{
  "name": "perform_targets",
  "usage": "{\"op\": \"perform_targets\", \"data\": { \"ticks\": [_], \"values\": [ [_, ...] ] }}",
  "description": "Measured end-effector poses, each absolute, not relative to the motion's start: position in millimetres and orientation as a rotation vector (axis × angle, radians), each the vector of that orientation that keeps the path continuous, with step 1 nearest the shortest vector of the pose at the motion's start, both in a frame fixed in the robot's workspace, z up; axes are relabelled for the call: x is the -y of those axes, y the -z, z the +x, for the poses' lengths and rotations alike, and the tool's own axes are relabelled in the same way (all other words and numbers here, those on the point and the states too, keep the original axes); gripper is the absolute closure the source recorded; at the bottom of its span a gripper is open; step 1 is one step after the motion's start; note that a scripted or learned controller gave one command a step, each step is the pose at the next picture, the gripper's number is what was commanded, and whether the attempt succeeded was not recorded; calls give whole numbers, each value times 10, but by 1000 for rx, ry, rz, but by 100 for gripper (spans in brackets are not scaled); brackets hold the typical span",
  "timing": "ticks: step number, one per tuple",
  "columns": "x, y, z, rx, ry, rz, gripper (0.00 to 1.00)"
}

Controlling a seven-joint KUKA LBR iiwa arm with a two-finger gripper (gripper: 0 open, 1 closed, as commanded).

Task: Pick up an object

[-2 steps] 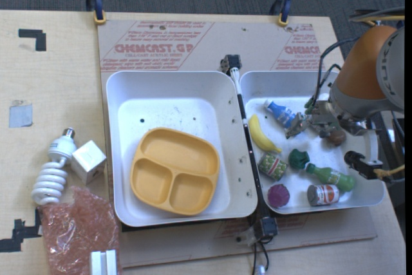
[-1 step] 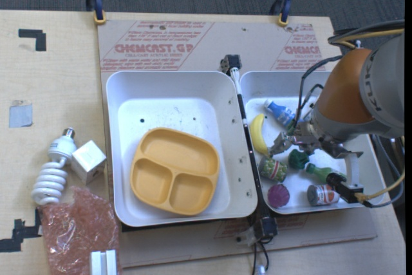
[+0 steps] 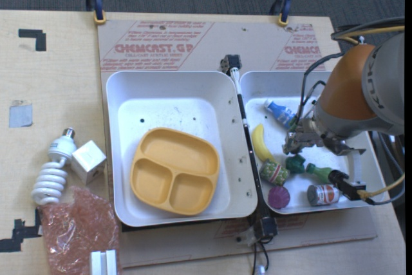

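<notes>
End effector [image 3: 297,142] low in the right bin [image 3: 360,84], finger state unreadable, hovering above the green bottle [image 3: 309,169] crowded by banana [image 3: 260,142], strawberry [image 3: 273,172] and can [image 3: 323,194]; risk: a neighbour nudges it aside.

We count six things in the right bin [image 3: 252,138], all close around the hand [image 3: 296,146]. A yellow banana [image 3: 261,142] lies lengthwise just left of it. A blue-and-white tube [image 3: 280,113] lies slanted just above it. A green toy [image 3: 297,164] sits right under it, and a green bottle [image 3: 321,172] lies beside that, to the right. A strawberry-like toy [image 3: 273,172] rests below and left of the hand, a purple round piece [image 3: 279,197] lower down, and a small can [image 3: 322,194] on its side, lower right.
</notes>
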State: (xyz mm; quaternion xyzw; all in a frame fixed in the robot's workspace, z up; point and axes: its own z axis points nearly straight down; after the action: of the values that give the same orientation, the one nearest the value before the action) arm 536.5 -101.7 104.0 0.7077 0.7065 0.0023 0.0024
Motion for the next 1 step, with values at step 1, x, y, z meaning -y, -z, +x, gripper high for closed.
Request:
{"op": "perform_targets", "data": {
  "ticks": [1],
  "values": [
    [1017,-1039,5364,-2217,-7,2220,0]
  ]
}}
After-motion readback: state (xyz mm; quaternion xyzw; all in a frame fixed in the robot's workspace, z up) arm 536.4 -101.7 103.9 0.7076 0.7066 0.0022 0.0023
